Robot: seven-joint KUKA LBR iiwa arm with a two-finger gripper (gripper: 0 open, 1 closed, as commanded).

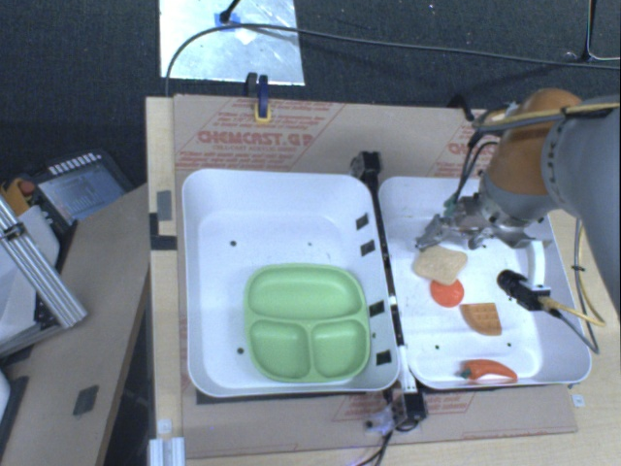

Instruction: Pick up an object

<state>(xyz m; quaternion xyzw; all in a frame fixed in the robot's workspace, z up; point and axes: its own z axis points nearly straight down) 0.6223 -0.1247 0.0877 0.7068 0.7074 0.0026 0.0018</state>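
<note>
Cardboard covers the table (291, 134), which bears two white bins side by side. The left bin (209, 260), as the view has it, holds a green tray (306, 318) and plays no part in the risk. The right bin (408, 202) holds all four loose things, and the arm (572, 163) reaches into it from the right.

The tool (451, 231) sits low at the bin's far half, just above or touching the top edge of a pale slice (441, 263). I cannot tell whether the tool is spread or pressed together, and no thing shows pinched in it.

The slice looks like the likely target, and it is the main worry. It lies flat and thin on a smooth floor, so a closing tool may scrape over it or push it along instead of getting under it. The tool also seems set on the slice's edge, not its middle, so a pinch there could tip it out on the lift.

A brown cracker (481, 317) lies nearer the front and an orange carrot (488, 370) by the front wall, both apart from the tool. A red disc (447, 293) touches the slice's lower edge, so any shove on the slice would likely knock it.
</note>
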